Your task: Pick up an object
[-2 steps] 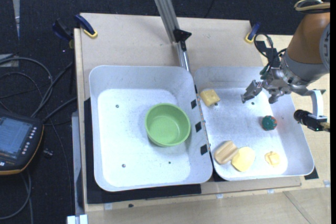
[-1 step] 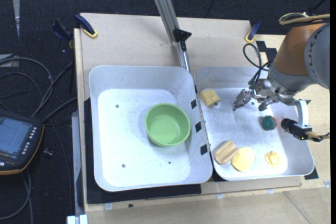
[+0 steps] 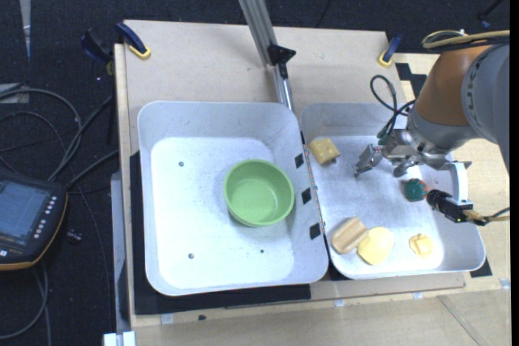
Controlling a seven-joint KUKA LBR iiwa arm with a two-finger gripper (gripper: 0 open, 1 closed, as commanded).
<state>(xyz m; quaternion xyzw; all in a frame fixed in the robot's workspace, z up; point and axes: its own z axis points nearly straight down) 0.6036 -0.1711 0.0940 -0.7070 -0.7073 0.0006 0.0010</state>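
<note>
Gripper point(image 3: 366, 164) hovering over right bin point(image 3: 462, 263), fingers seemingly spreading apart, gripping nothing. Green ball point(image 3: 415, 190) lying just beside. Green bowl point(image 3: 259, 192) sitting in left bin point(image 3: 162, 174).

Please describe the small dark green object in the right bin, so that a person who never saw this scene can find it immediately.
Look in the right bin, along its right side, below the gripper and the grey arm. The small dark green object lies there. It is the only green thing in this bin; its neighbours are all yellow or tan.
</note>
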